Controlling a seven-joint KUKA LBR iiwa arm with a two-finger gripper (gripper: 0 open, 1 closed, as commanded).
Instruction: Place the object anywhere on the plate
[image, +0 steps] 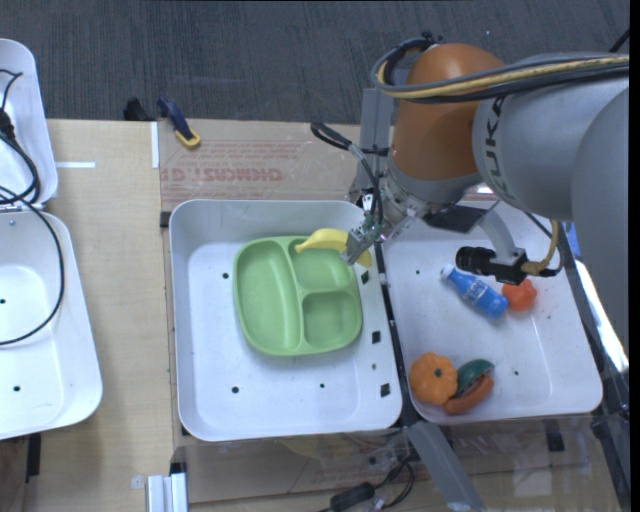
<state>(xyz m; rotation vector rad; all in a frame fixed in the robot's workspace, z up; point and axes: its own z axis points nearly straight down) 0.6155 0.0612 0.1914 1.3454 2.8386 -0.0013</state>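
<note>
The claw is down at the top-right corner of the green plate, right by the wall between the two bins. It's pinched on the right end of a yellow banana, which pokes out leftward from the tips and hangs over the plate's far rim. So the banana is in the grip, above or just touching the plate edge; can't tell which from here.

The plate is a divided one w/ three sections, sitting in the left bin. The right bin has a blue bottle, a small orange thing, a toy pumpkin and an orange-and-green veg piece, none near the action.

Handling-wise, my guess: the banana looks like a plastic toy, so light, stiff and prob. a bit slick. Held at one end like that, it could swivel or slip in the pinch. Mid-body would be the steadier place to grab. Being curved, it may rock or roll when let go, and released this close to the rim it might tip off outside. Moving a little further in over the big section seems safer.
</note>
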